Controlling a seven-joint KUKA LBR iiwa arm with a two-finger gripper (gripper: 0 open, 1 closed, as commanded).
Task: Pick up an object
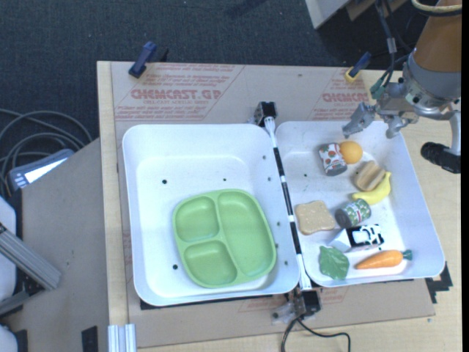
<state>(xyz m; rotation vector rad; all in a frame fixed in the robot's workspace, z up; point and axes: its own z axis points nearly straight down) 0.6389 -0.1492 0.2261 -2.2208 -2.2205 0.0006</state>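
White plastic bins, two of them side by side on your bench: the left bin (pixel 146 160) carries a green three-compartment plastic plate (pixel 222 237), the right bin (pixel 418 196) carries all the small stuff. Your gripper (pixel 377 121) hangs over the right bin's far edge, both grey fingers spread apart, nothing between them. Just below and left of it you have a small tin can with a red-and-white label (pixel 332 158) touching a round orange fruit (pixel 351 152). Next toward the camera: a tan bread roll (pixel 368 174) lying against a yellow banana (pixel 372 190). Below those, a green-labelled can (pixel 355 213) on its side, just beside a slice of toast-brown bread (pixel 315 216). A black-and-white patterned block (pixel 364 236) sits under the green can, partly on something blue that's too small to tell. Nearest edge: an orange carrot with green tip (pixel 379 259) and a green leafy vegetable piece (pixel 333 262), near each other, not touching. Blue clamps at the bench's far corners, one left (pixel 141 59) and one right (pixel 357 66).
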